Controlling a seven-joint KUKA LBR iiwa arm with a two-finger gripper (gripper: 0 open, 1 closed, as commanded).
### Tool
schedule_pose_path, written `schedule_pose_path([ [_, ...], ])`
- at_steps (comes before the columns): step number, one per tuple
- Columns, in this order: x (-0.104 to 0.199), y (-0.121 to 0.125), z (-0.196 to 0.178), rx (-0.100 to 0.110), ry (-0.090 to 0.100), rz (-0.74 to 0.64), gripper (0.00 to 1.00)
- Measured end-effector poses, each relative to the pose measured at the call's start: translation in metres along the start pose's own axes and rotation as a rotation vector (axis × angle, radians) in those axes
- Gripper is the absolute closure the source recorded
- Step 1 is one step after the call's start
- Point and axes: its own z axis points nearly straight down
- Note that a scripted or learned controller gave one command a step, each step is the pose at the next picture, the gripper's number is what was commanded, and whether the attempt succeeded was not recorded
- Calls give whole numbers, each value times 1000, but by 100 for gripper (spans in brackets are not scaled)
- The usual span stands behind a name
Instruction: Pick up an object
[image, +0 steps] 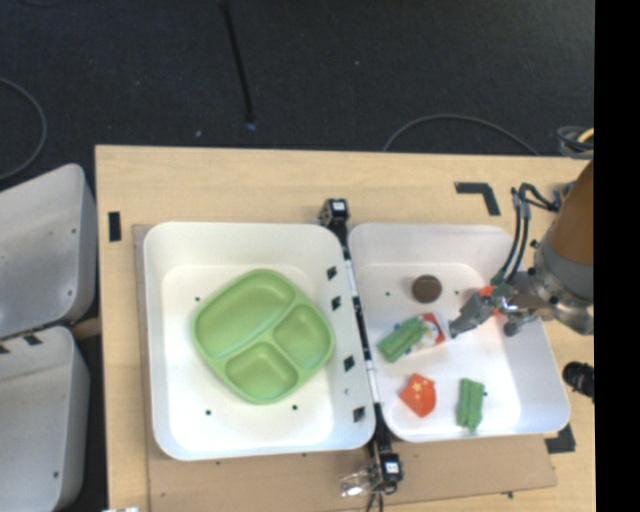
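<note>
While the grey arm (565, 270) with its orange band reaches in from the right, its jaws (470, 318) sit low inside the right-hand white bin (520, 400), slanted down toward the bin's middle. How far the jaws are parted cannot be told from this slanted view, and nothing can be seen caught between them.

Just beyond the tip of the jaws, on the side away from the arm, lies a long green piece (402, 339) with a small red-and-white item (432, 328) touching its nearer end; that small item is the closest thing to the jaws, almost at their tip, though whether they touch is not clear. Up from the jaws, toward the bin's far wall, rests a round brown object (427, 289), apart from the tip. Down from the jaws, toward the bin's near wall, a red object (419, 394) lies near the bin divider, and a second green piece (470, 402) lies upright-looking beside it, both well clear of the jaws.

Farther off, past the divider, the left white bin (170, 420) holds a light green sectioned plate (262, 335), well apart from the jaws. Both bins stand side by side on the pale wooden table (120, 190).
</note>
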Motion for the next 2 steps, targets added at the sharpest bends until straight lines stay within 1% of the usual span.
schedule_pose_path([
  [1, 0, 3, -7, -13, -3, -3, 0],
  [2, 3, 2, 36, -8, -2, -1, 0],
])
